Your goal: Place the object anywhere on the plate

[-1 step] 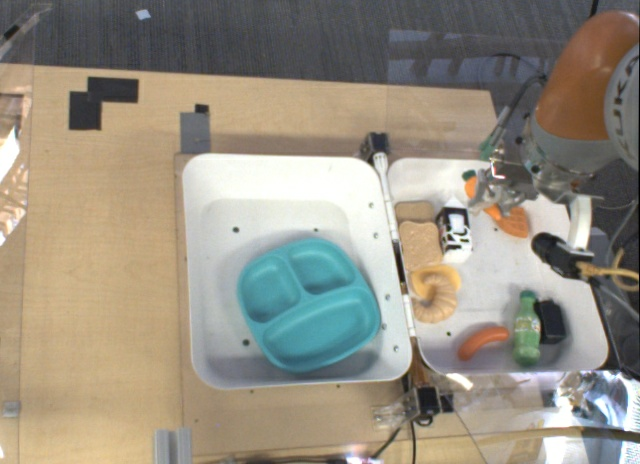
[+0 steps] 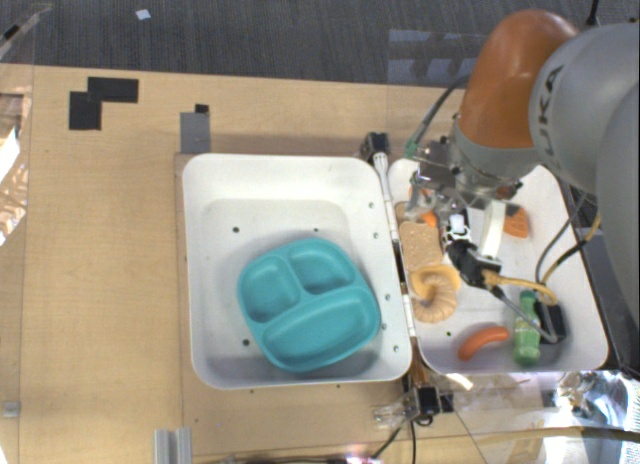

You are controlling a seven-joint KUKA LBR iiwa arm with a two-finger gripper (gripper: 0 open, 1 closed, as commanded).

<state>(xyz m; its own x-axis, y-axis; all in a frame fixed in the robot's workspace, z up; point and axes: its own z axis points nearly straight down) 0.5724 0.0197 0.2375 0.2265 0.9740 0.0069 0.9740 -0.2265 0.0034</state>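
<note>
The arm's tool (image 2: 452, 214), its grip state impossible to tell, hangs over the right bin (image 2: 590, 337) just above the bread (image 2: 420, 244) and donut (image 2: 436, 288), while the teal plate (image 2: 308, 302) lies in the left bin (image 2: 275, 187), well leftward.

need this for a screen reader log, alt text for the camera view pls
A grey robot arm reaches from the right over the right white bin, which holds a bread slice, a doughnut, a sausage and a green item. A teal divided plate sits alone in the left white bin.
</note>
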